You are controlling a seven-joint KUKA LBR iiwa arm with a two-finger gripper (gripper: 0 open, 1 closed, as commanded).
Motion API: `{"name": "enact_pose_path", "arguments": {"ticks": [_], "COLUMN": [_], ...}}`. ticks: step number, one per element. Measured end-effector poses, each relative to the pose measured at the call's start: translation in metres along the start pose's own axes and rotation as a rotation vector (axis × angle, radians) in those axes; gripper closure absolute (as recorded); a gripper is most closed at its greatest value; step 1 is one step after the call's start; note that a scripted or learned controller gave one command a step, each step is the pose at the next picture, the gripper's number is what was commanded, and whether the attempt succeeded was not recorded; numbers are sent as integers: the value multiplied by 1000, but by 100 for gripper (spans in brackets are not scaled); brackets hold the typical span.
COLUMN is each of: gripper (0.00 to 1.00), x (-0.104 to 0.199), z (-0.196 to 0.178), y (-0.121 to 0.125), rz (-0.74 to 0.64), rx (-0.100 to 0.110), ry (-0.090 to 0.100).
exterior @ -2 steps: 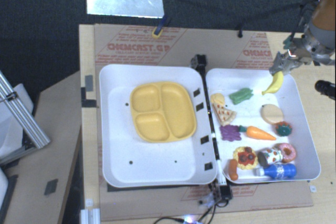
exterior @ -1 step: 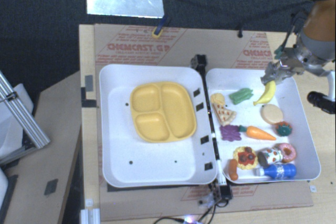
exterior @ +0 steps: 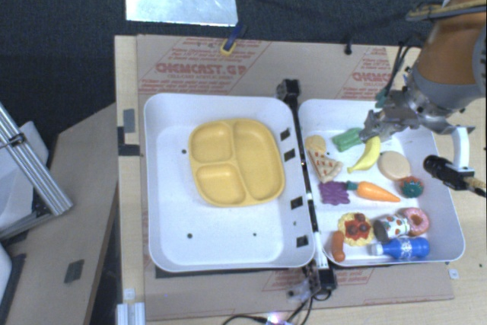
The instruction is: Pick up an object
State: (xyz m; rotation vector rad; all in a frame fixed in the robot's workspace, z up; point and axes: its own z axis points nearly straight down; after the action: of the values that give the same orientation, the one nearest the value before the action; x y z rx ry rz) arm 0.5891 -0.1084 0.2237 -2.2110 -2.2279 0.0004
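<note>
Right bin (exterior: 456,236), right half of frame: toy foods in cluster. Gripper (exterior: 378,125) at bin's upper part, directly over green piece (exterior: 347,139) and top of banana (exterior: 368,154); finger spacing and any hold not discernible, possibly touching green piece. Carrot (exterior: 374,192), grapes (exterior: 333,192), blue bottle (exterior: 402,248) lower down. Left bin (exterior: 163,164): yellow divided plate (exterior: 234,161), centre.

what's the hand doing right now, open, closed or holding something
Hand: cannot be told whether open or closed; it sits low over the right bin, above the banana and the green piece, with nothing visibly held.
</note>
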Motion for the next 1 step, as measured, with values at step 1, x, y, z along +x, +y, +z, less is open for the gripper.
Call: {"name": "enact_pose_path", "arguments": {"ticks": [1], "gripper": [100], "x": [45], "z": [-10], "y": [-35], "rz": [0], "rx": [-1], "ry": [1]}}
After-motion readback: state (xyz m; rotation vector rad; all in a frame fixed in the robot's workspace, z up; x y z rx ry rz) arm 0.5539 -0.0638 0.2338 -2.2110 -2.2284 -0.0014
